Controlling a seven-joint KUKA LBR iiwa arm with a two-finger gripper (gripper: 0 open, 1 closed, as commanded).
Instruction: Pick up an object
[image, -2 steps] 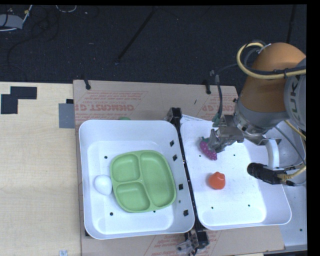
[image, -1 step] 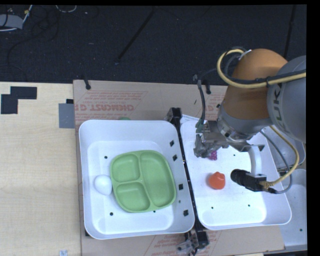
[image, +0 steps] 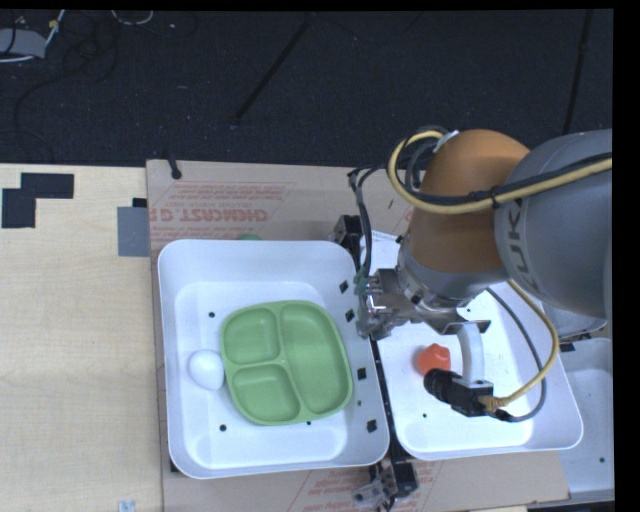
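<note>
i judge this the approach step. the gripper hangs at the seam between the bins; open or closed, i cannot tell. the orange object lies right of centre, in the right bin. it looks roundish, with no readable long axis. next: centre over it, then descend.

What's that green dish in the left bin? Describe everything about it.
It is a pale green, rounded-square plate, plastic by its look, split into three empty compartments. It lies flat on the floor of the left white bin. A small white egg-shaped object seems to touch its left edge.
</note>
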